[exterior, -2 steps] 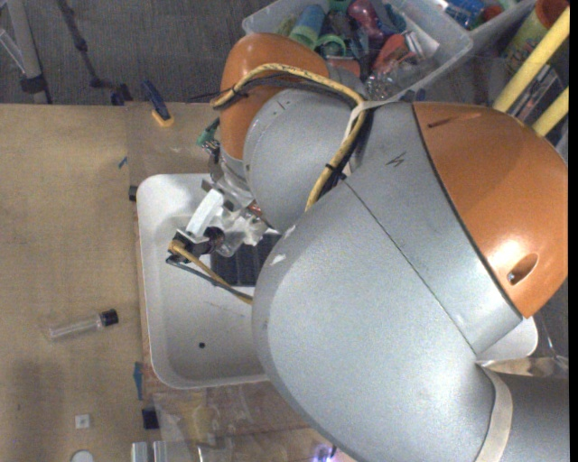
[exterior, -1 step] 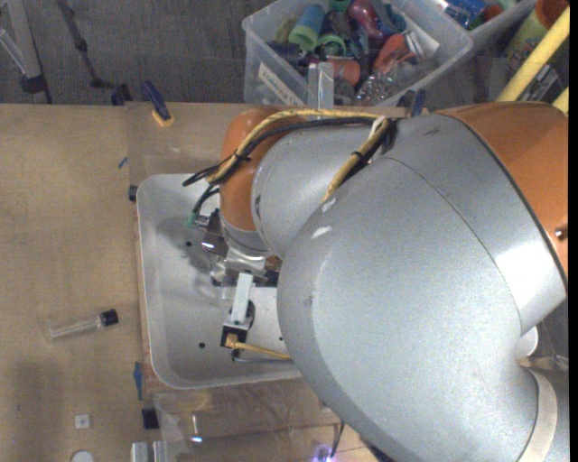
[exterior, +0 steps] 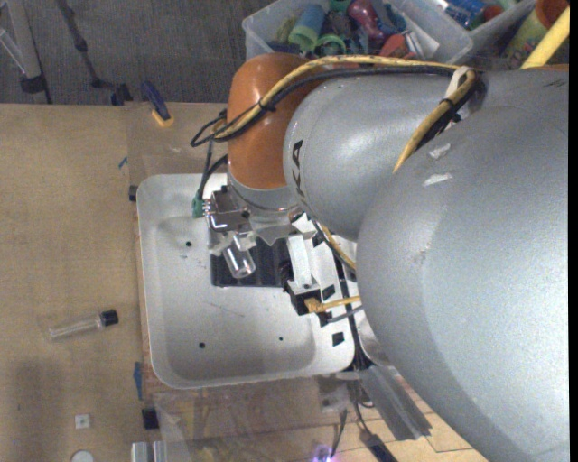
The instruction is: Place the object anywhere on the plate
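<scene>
My grey arm with its orange band (exterior: 262, 108) reaches in from the right and hangs over the left white bin (exterior: 172, 271). The gripper (exterior: 246, 269) points down into the bin's middle, seen as a black block under a silver wrist fitting (exterior: 237, 257). A small green piece (exterior: 196, 206) shows at the wrist's left edge, close to the bin's back wall. The arm hides whatever lies beneath the gripper. A few dark specks dot the bin floor (exterior: 226, 343) in front of it.
A clear vial with a black cap (exterior: 81, 325) lies on the tan bench left of the bin. A tub of colourful toys (exterior: 361, 27) stands at the back. The arm's bulk covers the right half of the scene.
</scene>
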